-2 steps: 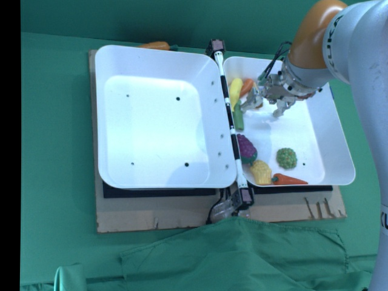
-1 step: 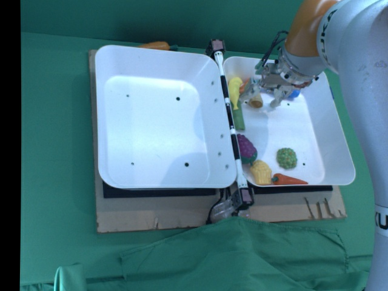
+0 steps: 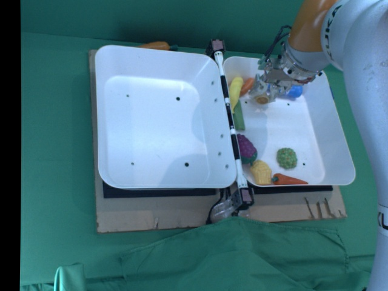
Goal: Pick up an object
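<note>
Orange round piece (image 3: 262, 99) under pincer (image 3: 264, 94)

Gripper (image 3: 265, 94) low in the right bin (image 3: 315, 139) — toy vegetables scattered around it.

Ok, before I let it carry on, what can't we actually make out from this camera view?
- Gripper: its tips blur into the toys beneath, so open or shut is unclear.
- Blue object: partly behind the gripper, identity unclear.
- Orange item: partly covered by the gripper.
- Orange object behind the left bin: mostly hidden by its rim.
</note>
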`<state>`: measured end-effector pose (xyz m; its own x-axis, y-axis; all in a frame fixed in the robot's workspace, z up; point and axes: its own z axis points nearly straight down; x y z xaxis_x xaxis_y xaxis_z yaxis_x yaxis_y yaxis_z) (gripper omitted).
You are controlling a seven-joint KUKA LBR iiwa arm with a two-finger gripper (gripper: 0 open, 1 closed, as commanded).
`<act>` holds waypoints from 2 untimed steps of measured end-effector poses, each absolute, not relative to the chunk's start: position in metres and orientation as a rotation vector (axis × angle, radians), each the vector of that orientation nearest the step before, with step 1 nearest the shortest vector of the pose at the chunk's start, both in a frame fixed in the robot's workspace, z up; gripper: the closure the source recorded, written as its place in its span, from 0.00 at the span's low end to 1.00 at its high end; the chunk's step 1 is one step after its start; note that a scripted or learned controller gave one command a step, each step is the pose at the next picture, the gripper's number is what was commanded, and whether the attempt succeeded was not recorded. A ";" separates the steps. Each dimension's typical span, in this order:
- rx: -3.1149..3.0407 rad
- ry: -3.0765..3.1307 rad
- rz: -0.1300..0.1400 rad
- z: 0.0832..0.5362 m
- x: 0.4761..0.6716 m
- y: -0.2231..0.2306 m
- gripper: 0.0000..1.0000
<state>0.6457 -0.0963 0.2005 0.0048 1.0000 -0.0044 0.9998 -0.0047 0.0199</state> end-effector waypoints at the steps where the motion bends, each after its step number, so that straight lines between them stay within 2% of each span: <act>1: 2.211 2.219 0.016 0.287 0.626 -0.040 1.00; 2: 2.221 2.216 0.004 0.281 0.625 -0.044 0.00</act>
<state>0.6251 -0.0440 0.2809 0.0023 1.0000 -0.0015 1.0000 -0.0023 0.0048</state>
